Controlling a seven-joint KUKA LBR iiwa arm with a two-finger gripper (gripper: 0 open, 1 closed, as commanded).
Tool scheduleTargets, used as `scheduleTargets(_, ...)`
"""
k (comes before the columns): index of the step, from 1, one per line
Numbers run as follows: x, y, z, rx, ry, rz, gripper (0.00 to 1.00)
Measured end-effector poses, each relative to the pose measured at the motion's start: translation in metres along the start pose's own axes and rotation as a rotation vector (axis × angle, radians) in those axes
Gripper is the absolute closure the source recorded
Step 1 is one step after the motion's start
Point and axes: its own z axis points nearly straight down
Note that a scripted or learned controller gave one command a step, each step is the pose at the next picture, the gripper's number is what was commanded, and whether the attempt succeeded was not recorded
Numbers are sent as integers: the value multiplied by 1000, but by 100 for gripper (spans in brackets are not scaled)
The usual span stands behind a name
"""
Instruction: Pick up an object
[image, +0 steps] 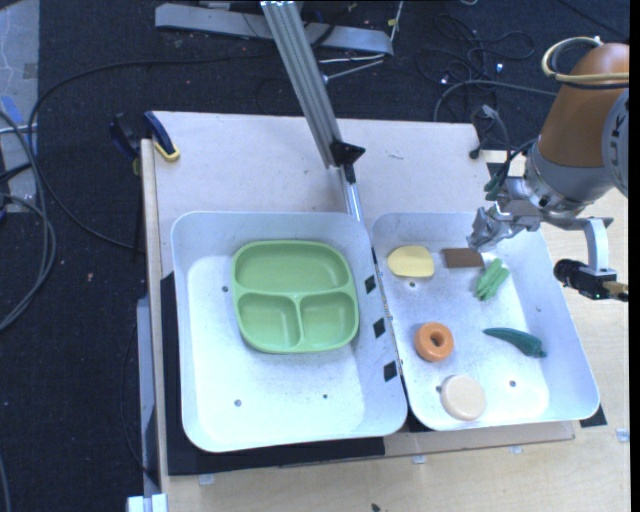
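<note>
Two white bins sit side by side on the bench (250, 150). Nearest in the right bin (560, 390): a pale round disc (463, 396) by the front rim, then an orange ring (434, 341), with a dark green pepper-like piece (516, 341) to its right. Further back lie a yellow lump (411, 262), a small brown block (462, 258) and a light green piece (491, 279); its exact shape is hard to make out. The left bin (200, 400) holds a green divided tray (296, 296), three compartments. The gripper (490, 232) hangs over the back of the right bin, just above the brown block and light green piece; the jaws are small and blurred against the wrist clutter, so how far apart they stand cannot be told, and nothing is visibly between them. The arm's upper part is cut off at the right edge. A metal strut (310, 85) slants across the far bench, hiding part of it.
</note>
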Motion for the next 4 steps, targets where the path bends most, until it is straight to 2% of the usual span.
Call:
scheduleTargets(3,142,0,-26,-2,0,-1,100)
scheduleTargets(4,196,-6,-12,1,0,-2,100)
